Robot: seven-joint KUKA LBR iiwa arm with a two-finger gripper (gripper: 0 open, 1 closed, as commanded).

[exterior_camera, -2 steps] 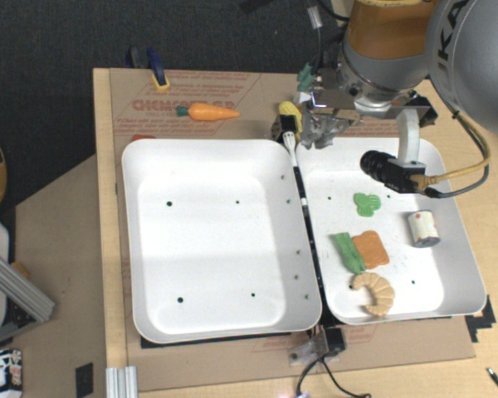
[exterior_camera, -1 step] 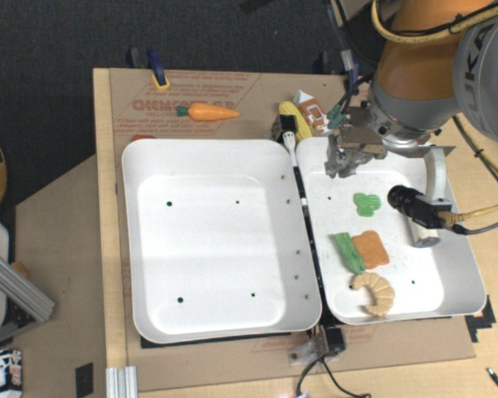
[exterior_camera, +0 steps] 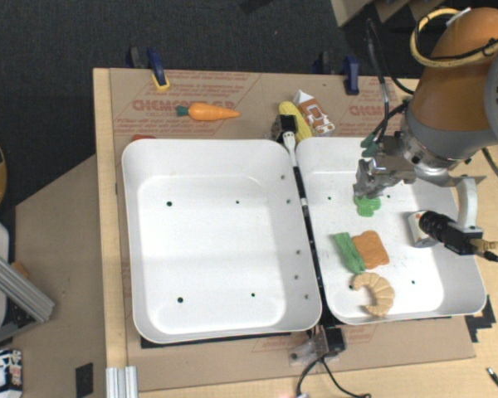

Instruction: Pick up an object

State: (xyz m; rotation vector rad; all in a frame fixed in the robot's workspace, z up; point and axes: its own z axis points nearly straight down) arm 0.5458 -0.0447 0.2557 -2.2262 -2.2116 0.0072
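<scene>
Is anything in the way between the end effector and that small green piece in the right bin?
Nothing visible. The end effector sits directly over the small green piece, and the green stick, orange slab and croissant lie nearer the camera, apart from it.

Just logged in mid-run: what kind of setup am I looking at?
Likely a lab bench for robot picking trials: two white bins clamped on a board, toy food such as a croissant, and the claw over the right bin.

Toy carrot (exterior_camera: 209,113) on cardboard board (exterior_camera: 116,139), blue clamps (exterior_camera: 158,70), left bin (exterior_camera: 216,239)
</scene>
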